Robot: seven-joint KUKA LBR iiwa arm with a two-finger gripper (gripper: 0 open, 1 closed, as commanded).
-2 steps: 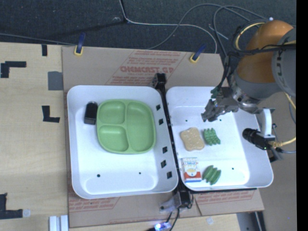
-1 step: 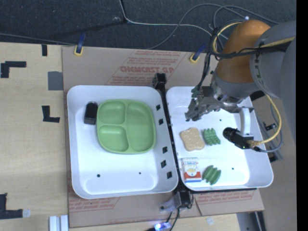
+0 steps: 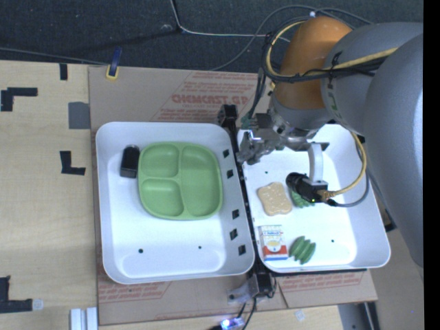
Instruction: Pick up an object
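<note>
My gripper (image 3: 251,148) hangs over the far left corner of the right bin (image 3: 357,249), close to the wall between the two bins. Nothing shows in it. A tan biscuit-shaped piece (image 3: 274,199) lies in the right bin just below the gripper. Nearer the front lie a small white carton with red and blue print (image 3: 273,243) and a green pod-shaped toy (image 3: 302,249). Another green piece (image 3: 300,199) sits beside the tan piece, partly hidden by the robot's gear.
The left bin (image 3: 120,253) holds a green divided plate (image 3: 181,180) and a small black block (image 3: 129,161) at the plate's left edge. The arm's grey body and orange band (image 3: 313,47) cover the right bin's far right side.
</note>
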